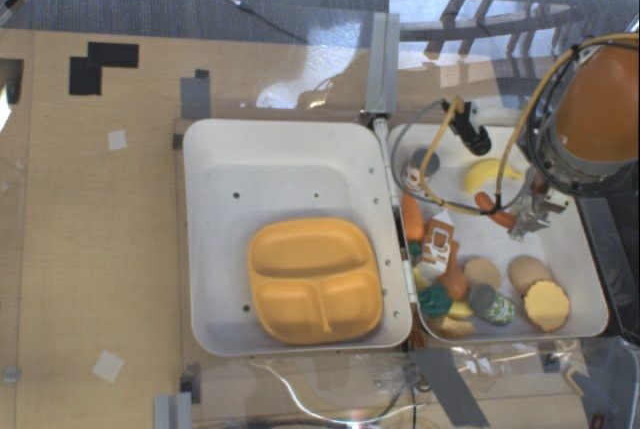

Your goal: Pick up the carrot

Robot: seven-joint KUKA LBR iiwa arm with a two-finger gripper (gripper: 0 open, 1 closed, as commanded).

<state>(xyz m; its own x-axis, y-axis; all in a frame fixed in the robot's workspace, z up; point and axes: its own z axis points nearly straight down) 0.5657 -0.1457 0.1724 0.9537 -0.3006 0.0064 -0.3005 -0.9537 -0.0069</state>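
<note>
1. Now, in the camera view, the carrot [412,217] lies in the right bin [590,292], tight against that bin's left wall, just above a small carton [436,247].
2. The hand [528,215] hangs over the right bin's middle, well right of the carrot and apart from it; whether its fingers are apart or together cannot be told.
3. A yellow banana-like piece [487,177] sits in the right bin just up-left of the hand.
4. The left bin [215,167], beside the right bin on the counter [90,247], holds a yellow divided tray [315,279].
</note>
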